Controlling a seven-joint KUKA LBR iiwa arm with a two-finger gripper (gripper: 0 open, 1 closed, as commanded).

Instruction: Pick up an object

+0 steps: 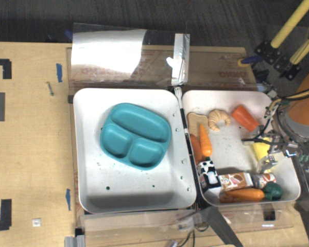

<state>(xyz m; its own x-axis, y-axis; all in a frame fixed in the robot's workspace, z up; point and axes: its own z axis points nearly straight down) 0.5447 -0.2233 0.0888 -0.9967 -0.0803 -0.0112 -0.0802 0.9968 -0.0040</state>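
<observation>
A yellow toy lies in the right bin, just beside the jaws on their left and seemingly touching them. The view does not show it between them, and whether the jaws are clenched or released cannot be told; wires and the grey arm crowd that spot.

Just below the jaws lie a green toy, a printed box and, beneath the box, a long carrot. Above and left of the jaws is an orange-red toy, and farther left a croissant. Well left of the jaws, along the bin's wall, are a short carrot, a wooden board and a black-and-white carton.

Farther left, the left bin holds a teal plate. Both bins sit on the table.
</observation>
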